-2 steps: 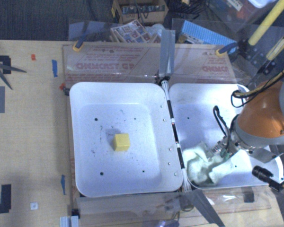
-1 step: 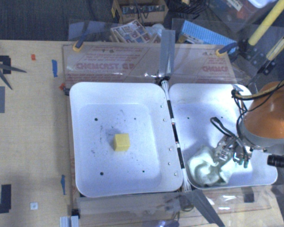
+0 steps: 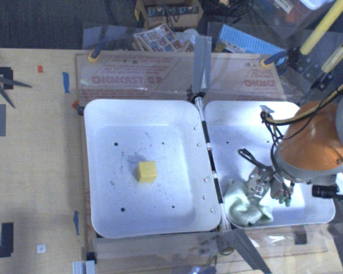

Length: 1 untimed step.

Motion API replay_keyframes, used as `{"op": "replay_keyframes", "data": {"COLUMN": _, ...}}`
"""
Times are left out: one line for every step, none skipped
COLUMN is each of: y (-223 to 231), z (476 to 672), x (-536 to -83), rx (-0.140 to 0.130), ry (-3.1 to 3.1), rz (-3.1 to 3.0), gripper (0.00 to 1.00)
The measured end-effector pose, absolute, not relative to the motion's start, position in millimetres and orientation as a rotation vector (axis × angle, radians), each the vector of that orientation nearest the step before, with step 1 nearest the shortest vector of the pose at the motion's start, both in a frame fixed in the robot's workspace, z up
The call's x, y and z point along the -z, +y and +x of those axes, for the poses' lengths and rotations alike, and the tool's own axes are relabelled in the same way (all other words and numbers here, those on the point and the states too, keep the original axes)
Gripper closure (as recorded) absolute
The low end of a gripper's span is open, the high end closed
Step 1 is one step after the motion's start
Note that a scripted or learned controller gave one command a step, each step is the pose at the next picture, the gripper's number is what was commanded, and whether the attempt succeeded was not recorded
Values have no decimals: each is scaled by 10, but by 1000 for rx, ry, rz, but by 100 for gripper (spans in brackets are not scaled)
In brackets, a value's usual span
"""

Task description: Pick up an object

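A small yellow block [image 3: 147, 172] lies near the middle of the left bin [image 3: 103, 124]. In the right bin [image 3: 234, 124], a crumpled pale green cloth [image 3: 244, 209] sits at the front left corner. My gripper [image 3: 262, 190] hangs low in the right bin, right at the upper right edge of the cloth. The orange band of the arm [image 3: 311, 141] rises behind it. The metal wrist parts hide how the fingertips meet the cloth.
A grey divider [image 3: 208, 153] with screws separates the two bins. Cables loop from the arm over the back of the right bin. Cardboard and clear panels stand behind the bins, and the wooden bench stretches out to the left.
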<state>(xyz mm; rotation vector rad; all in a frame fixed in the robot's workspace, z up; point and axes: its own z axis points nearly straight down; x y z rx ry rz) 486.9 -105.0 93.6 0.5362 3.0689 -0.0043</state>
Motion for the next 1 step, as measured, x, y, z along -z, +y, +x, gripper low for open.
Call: {"op": "replay_keyframes", "data": {"y": -1071, "z": 5376, "x": -929, "rx": -4, "ry": 2980, "rz": 932, "gripper": 100}}
